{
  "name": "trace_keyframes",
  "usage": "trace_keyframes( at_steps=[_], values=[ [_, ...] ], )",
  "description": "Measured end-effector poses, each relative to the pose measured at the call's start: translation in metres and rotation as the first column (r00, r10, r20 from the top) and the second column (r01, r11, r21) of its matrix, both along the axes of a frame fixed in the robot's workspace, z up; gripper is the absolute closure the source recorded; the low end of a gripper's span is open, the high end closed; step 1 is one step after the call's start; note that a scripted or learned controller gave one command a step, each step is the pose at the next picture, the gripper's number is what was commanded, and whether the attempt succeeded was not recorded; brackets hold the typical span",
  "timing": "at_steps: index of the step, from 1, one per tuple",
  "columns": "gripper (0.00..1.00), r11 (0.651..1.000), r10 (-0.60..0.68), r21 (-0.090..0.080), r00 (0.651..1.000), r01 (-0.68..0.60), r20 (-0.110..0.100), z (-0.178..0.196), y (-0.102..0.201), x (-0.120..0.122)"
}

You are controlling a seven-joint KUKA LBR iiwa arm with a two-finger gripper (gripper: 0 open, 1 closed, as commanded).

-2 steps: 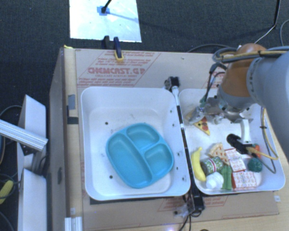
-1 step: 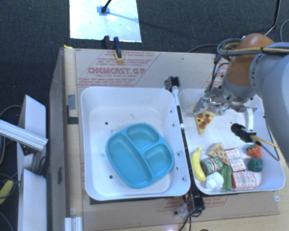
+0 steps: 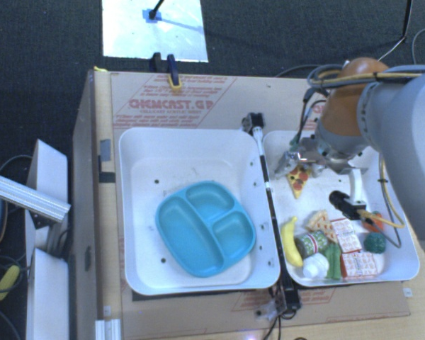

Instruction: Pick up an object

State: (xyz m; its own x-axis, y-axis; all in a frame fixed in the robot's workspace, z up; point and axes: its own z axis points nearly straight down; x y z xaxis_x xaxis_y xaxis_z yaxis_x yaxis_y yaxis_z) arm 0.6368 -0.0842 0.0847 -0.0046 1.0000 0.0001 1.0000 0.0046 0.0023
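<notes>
Pizza slice toy (image 3: 297,181), the nearest candidate for picking, lies flat just camera-side of the hand (image 3: 301,159), which sits low over that spot, probably lined up for a grasp. The view does not show how far open the hand is, nor whether it has hold of anything. Both sit on a cardboard-covered tabletop (image 3: 198,98), inside the white bin (image 3: 409,259) the arm reaches into. The second white bin (image 3: 149,154), across the shared rim from the hand, holds a blue divided plate (image 3: 205,227) well apart from it. Further camera-side of the hand than the pizza slice, toy food crowds together: a banana (image 3: 290,241), a green-and-red can (image 3: 312,243), small red-and-white cartons (image 3: 348,236) and a dark green broccoli-like piece (image 3: 374,243). The pizza slice, lying alone, looks easier to take cleanly.
</notes>
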Motion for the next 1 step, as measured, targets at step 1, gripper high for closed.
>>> trace_keyframes(
  at_steps=[1],
  values=[
    [1.0, 1.0, 0.001, 0.0, 1.0, -0.001, 0.0, 0.0105, -0.0003, 0.0]
  ],
)
